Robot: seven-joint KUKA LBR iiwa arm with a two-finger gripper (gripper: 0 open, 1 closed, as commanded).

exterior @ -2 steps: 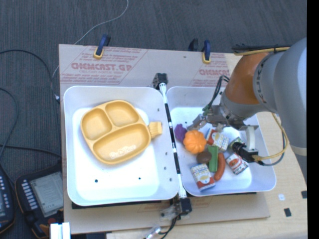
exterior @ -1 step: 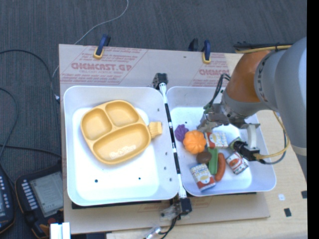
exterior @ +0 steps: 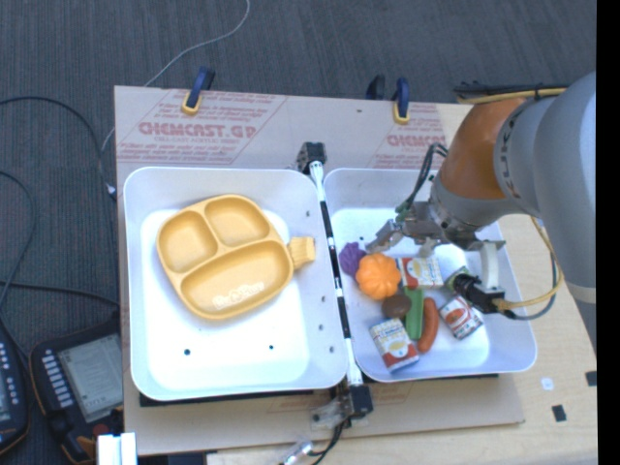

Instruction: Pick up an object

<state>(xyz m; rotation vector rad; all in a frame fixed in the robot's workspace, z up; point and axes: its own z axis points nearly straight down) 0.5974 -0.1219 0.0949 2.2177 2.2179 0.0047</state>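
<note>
In rt bin [exterior: 504,356], end effector [exterior: 407,243] above orange pumpkin [exterior: 379,275], grip state unclear.

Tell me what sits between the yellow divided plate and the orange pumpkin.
In the camera view, between the yellow divided plastic plate and the round orange toy pumpkin run the two white bins' adjoining rims, then a small purple object beside the pumpkin.

**Printed words on the backing board**

The board [exterior: 242,124] under the bins carried red lettering: "CHEMCAST GP" read near the upper left, and a partly hidden "CHEM…" showed at the upper right. Labels on the small cans [exterior: 392,343] were too small to read.
</note>
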